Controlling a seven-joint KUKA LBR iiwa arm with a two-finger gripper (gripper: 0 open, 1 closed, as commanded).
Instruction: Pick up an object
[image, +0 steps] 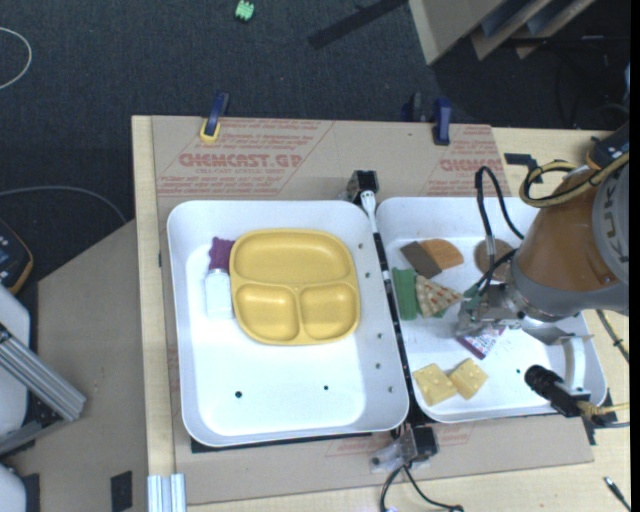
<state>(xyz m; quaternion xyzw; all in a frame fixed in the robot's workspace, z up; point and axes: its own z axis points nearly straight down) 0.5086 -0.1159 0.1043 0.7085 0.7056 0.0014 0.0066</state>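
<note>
Two-finger metal gripper (478, 322) — low in right white bin (590, 385), over small purple-white packet (478, 343); finger state indiscernible.

A: How many bins?
B: Two white bins, a left bin (200, 400) and a right bin (520, 400).
A: And in the left one?
B: One yellow divided plate (295, 285), with three compartments, and one small white bottle (217, 292) with a purple object (220, 252) beside it.
A: The right one?
B: One brown bread-like piece (435, 255), one green piece (405, 293), one pizza slice (435, 297), one purple-and-white packet (477, 343), and two yellow cheese-like blocks (450, 381).
A: Clamps?
B: Two on the far edge: one yellow-tipped clamp (212, 120), one blue clamp (441, 120).
</note>
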